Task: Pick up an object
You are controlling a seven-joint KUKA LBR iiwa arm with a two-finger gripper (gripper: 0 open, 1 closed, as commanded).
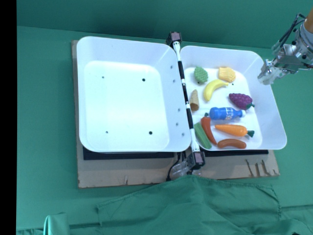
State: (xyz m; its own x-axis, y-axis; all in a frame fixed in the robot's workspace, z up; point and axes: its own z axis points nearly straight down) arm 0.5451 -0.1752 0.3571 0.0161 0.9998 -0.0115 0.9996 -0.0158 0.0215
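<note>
Left bin (93, 53): white and shallow, sitting on brown cardboard (122, 173); a few small dark holes dot its floor.
Divider rod (184, 94): a black-and-white bar running between the two bins, from 12 o'clock down to 6 o'clock, with a dark fitting at each end.
Right bin (271, 116): white, holding all the toy foods on its floor.
Ice cream cone (194, 100): tan, at the bin's 9 o'clock, just beside the rod.
Green pod (202, 135): at 7 o'clock, lying touching the red chili (208, 129) on its right.
Green berry (200, 74): knobbly, at 11 o'clock.
Banana (214, 88): yellow, near the bin's centre, curving up toward the yellow corn piece (226, 74) at 12 o'clock.
Blue bottle (225, 113): lying on its side below the banana, cap pointing toward 3 o'clock.
Carrot (235, 129): orange, lying flat just under the bottle, green tip toward 3 o'clock.
Sausage (232, 143): reddish brown, at 6 o'clock, near the bin's front wall.
Grapes (240, 100): purple bunch at 3 o'clock, the toy nearest the arm.
Gripper (266, 77): grey, above the bin's rim at 2 o'clock, apart from every toy; nothing lies between its fingers, and how wide they stand I cannot tell.
Green cloth (195, 204): bunched along the front at 6 o'clock, overlapping the cardboard.
</note>
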